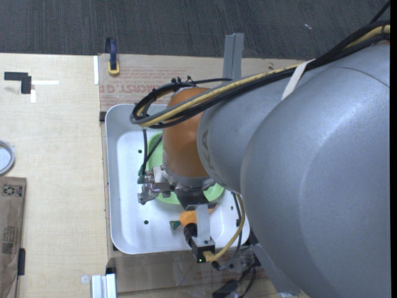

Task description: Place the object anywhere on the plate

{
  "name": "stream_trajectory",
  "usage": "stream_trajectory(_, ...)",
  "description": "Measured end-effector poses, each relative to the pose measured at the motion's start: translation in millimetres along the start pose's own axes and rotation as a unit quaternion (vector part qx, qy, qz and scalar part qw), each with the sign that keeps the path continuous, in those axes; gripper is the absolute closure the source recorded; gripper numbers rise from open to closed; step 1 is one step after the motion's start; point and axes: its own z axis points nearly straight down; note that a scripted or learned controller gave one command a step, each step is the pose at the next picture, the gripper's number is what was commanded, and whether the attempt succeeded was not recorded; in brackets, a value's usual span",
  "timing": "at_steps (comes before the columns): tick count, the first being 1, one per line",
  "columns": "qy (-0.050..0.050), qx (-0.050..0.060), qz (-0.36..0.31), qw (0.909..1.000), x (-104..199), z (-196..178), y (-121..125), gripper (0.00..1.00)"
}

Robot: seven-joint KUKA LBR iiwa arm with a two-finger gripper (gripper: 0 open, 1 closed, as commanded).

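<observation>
Pale wooden bench [56,166] spanning the left and centre of the frame. A shallow white bin [127,228] rests on it at centre, partly hidden by the arm. At the left edge lie a tape roll [4,158] and, below it, a brown paper packet [12,225]. A black L-shaped piece [18,79] sits at upper left.

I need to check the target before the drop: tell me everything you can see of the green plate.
The green plate lies flat in the white bin. A bright green, smooth-looking arc of rim shows left of the arm's orange band, and another sliver near the wrist's lower right. The arm covers its middle, so what rests on it cannot be told.
</observation>
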Motion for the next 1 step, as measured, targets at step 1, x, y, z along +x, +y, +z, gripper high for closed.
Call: stream_trajectory(1, 0.000, 0.000, 0.000, 1.0000, 0.0, 0.0, 0.0, 0.00)
